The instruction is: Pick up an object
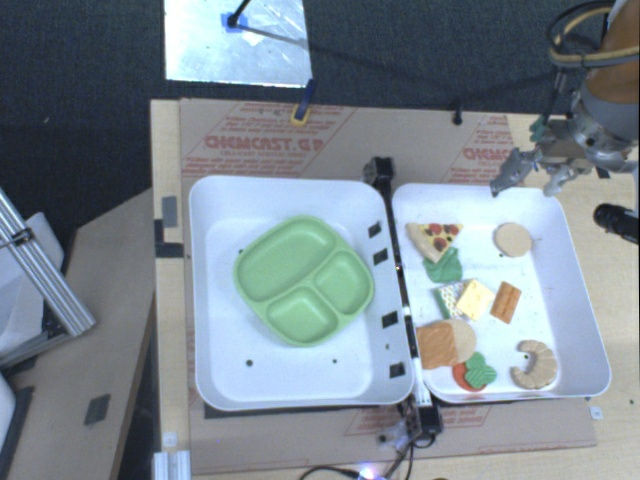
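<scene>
While the left bin (215,368) serves only as a holding place, it bears 1 green divided plate (304,280) lying flat near its middle, 3 compartments up, none of them carrying food. Reads as a drop-off site rather than a source for this pick. Black clips (380,258) run down the seam where the 2 bins meet. Right bin (570,268): all the loose pieces sit here, spread out with gaps, which suits a 2-finger grasp from above. Pizza slice (434,236) at upper left, its tip touching a green leaf piece (447,266). Below, a yellow cheese block (475,298) beside an orange wafer (506,302), close but apart. Lower down, a round brown patty (440,343) overlaps a red-and-green piece (476,373); crowded, poor first choice. Croissant (535,364) sits alone at lower right. Round tan cookie (513,239) lies alone in the upper part, nearest the arm. Gripper (530,171) hangs above the bin's far right corner, fingers parted wide, nothing between them; no object chosen yet by contact. Judgement: cookie is the likeliest candidate, isolated and close, though flat and low, so fingers may slip over it.
</scene>
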Controlling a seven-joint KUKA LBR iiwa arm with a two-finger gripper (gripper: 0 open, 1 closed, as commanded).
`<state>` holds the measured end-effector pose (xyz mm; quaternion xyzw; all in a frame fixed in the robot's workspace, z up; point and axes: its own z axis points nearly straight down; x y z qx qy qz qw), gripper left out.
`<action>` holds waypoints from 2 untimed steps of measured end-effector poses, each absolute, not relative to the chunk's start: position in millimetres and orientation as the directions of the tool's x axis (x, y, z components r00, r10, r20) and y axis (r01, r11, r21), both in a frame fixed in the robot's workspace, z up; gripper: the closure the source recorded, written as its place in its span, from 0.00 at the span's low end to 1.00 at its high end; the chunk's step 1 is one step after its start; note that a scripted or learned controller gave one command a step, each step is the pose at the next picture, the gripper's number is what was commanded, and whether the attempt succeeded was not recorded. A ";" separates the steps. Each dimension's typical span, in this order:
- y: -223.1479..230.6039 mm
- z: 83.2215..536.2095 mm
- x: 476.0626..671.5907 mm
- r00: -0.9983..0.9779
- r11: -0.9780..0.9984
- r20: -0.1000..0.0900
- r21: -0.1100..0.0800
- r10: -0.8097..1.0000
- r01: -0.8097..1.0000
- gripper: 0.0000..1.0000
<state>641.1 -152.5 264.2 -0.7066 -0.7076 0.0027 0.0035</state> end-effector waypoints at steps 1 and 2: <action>-152.2 270.8 643.0 -0.003 0.003 -0.001 0.002 1.000 1.000 0.00; -152.9 229.2 645.9 -0.003 0.003 -0.001 0.000 1.000 1.000 0.00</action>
